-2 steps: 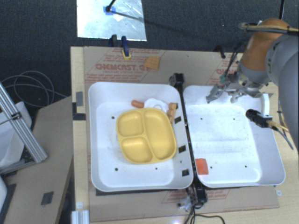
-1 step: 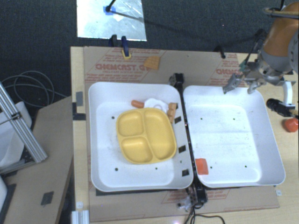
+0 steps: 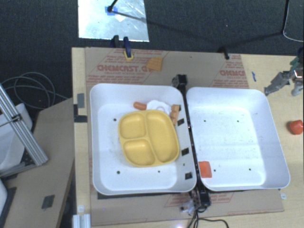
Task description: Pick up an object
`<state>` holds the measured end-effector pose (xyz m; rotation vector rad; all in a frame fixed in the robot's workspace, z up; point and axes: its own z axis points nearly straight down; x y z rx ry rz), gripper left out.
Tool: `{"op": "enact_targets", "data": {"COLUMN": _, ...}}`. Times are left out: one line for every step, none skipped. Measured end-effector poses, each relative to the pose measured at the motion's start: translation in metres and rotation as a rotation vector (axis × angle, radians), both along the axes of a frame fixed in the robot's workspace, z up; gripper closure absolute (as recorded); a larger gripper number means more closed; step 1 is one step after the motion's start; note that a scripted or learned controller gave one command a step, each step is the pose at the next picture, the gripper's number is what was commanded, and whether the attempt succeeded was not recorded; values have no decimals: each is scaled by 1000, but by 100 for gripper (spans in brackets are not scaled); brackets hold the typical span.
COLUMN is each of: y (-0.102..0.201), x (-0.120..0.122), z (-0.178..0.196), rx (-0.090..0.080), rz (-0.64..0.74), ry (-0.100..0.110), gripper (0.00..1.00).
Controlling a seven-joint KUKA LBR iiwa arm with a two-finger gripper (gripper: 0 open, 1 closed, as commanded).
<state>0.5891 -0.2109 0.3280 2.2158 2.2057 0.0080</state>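
Partly hidden white cup [image 3: 159, 107] behind yellow tray [image 3: 148, 138], jaws [image 3: 280, 83] cropped at edge

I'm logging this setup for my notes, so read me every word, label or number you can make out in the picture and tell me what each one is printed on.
"CHEMCAST G...": red print on the brown sheet under the bins, above the left bin; the rest is blurred.
Red print on the same sheet above the right bin: slanted and too blurred to read.
Faint red print at the sheet's front edge: unreadable.
No text on the yellow divided plate or the bins.
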Motion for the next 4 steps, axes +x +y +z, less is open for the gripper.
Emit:
{"op": "enact_targets", "data": {"y": 9, "x": 23, "z": 140, "rx": 0, "rz": 11, "ry": -7, "gripper": 0}}
{"op": "enact_targets", "data": {"y": 7, "x": -40, "z": 113, "rx": 7, "rz": 4, "ry": 14, "gripper": 0}}
{"op": "enact_targets", "data": {"y": 5, "x": -76, "z": 114, "rx": 6, "rz": 5, "ry": 12, "gripper": 0}}
{"op": "enact_targets", "data": {"y": 18, "x": -103, "z": 141, "rx": 5, "rz": 10, "ry": 8, "gripper": 0}}
